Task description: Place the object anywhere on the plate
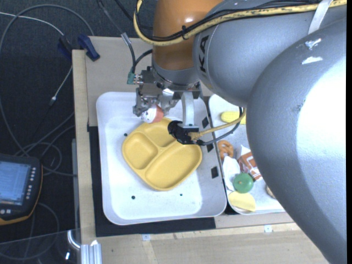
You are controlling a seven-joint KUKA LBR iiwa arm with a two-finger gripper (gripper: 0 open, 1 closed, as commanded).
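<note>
In the camera view, two shallow white bins are seen side by side on the counter (165, 245), which is a pale wooden surface with dark floor and cables beyond its left edge. The left bin (113, 164) carries a yellow plate (162, 158) with three compartments, set at a slant in the middle of the bin. The grey arm (286, 92) is seen reaching in from the right, with its orange band (179, 32) above the wrist, and the tool (148, 110) is lowered over the far part of the left bin, just beyond the plate's far rim. A small object (152, 114), white with a reddish-orange part, is seen at the tip of the tool, pinched between its fingers, touching or just above the far rim of the plate; whether it rests on the plate cannot be told. A black fitting (181, 132) with a yellow cable lies over the plate's right rim. The right bin (220, 106) is partly hidden by the arm; in it a yellow piece (230, 116) lies near the far edge, a pretzel-like brown item (225, 147) near the middle, and a green ball (242, 182) beside a pale yellow wedge (245, 202) near the front corner. A handheld screen (16, 186) is seen off the counter's left edge.
</note>
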